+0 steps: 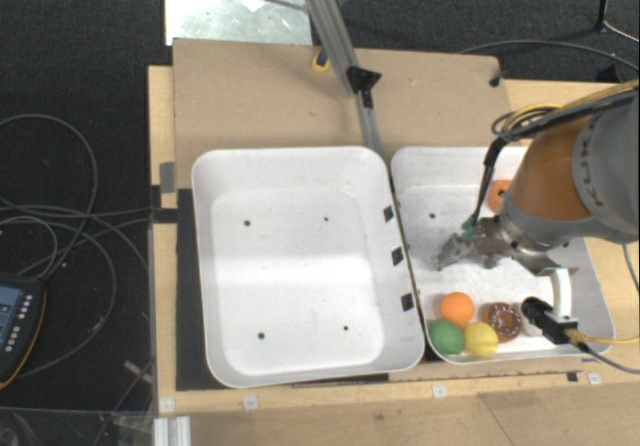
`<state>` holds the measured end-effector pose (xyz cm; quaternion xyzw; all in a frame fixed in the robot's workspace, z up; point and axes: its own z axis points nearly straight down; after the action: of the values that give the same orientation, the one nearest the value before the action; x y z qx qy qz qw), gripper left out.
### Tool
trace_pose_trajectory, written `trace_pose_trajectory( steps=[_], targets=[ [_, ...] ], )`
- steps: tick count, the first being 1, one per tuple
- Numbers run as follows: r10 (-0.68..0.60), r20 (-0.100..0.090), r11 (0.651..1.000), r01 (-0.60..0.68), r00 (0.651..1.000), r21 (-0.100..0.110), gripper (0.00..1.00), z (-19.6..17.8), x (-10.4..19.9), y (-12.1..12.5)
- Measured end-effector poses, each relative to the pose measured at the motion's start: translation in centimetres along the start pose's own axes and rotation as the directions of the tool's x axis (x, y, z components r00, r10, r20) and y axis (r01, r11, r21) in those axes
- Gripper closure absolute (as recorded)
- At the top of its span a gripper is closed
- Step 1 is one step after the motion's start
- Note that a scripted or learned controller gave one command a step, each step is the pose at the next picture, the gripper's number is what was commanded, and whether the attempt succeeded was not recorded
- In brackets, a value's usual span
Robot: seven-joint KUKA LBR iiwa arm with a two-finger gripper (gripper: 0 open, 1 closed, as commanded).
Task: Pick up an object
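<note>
Down over the right bin (420,184) hangs the arm (570,179), grey with its orange band, reaching in from the right. The gripper (455,252) sits low above the bin floor, near the middle of that bin, its dark metal tips pointing left; whether it is spread or closed cannot be told from this angle, and nothing can be seen held in it.

The pickable things crowd the near end of the right bin: an orange ball (457,308), a green ball (447,337) just below it, a yellow ball (481,339) touching the green one, and a brown frosted doughnut (502,320) just beside them. They lie near the gripper but apart from it. A further orange thing (497,196) peeks out behind the arm, mostly hidden, so its shape cannot be made out.

The left bin (300,264) lies alongside. A black-and-white fitting (550,314) on the wrist overlaps the bin's right rim. A grey pole (325,4) slants in from the top, and cables (60,224) trail on the dark floor at left.
</note>
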<state>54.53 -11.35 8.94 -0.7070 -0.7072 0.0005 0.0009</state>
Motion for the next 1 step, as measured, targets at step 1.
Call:
trace_pose_trajectory(
  steps=[1],
  targets=[
    [0.001,0.0,1.0,-0.001,1.0,-0.005,1.0,-1.22,-0.05,0.13]
  ],
)
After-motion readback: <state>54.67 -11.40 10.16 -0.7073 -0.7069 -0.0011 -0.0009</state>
